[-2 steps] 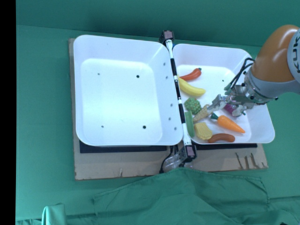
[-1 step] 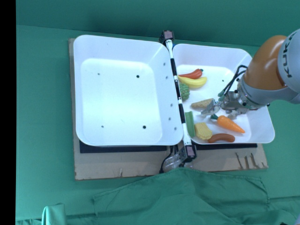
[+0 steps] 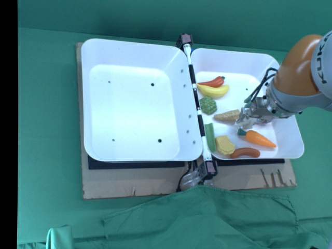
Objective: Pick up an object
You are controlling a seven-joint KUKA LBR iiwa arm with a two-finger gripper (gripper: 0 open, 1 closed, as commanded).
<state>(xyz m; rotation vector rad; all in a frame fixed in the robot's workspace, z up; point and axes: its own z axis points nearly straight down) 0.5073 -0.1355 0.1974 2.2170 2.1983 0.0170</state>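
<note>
The right bin (image 3: 282, 152) holds several toy foods: a red chili (image 3: 212, 81), a yellow banana (image 3: 213, 91), a green bumpy piece (image 3: 208, 106), a tan wedge (image 3: 226, 116), a green cucumber (image 3: 209, 135), a yellow corn piece (image 3: 224, 144), a brown sausage (image 3: 245, 152) and an orange carrot (image 3: 259, 138). My gripper (image 3: 245, 119) hangs low in this bin, just right of the tan wedge and above the carrot's green end. Nothing shows between its fingers.
The left bin (image 3: 104, 51) lies beside the right one, with a black-and-white divider rail (image 3: 197, 100) between them. Both sit on cardboard (image 3: 129, 188) over green cloth. The grey arm with its orange band (image 3: 301, 61) reaches in over the right bin's far right side.
</note>
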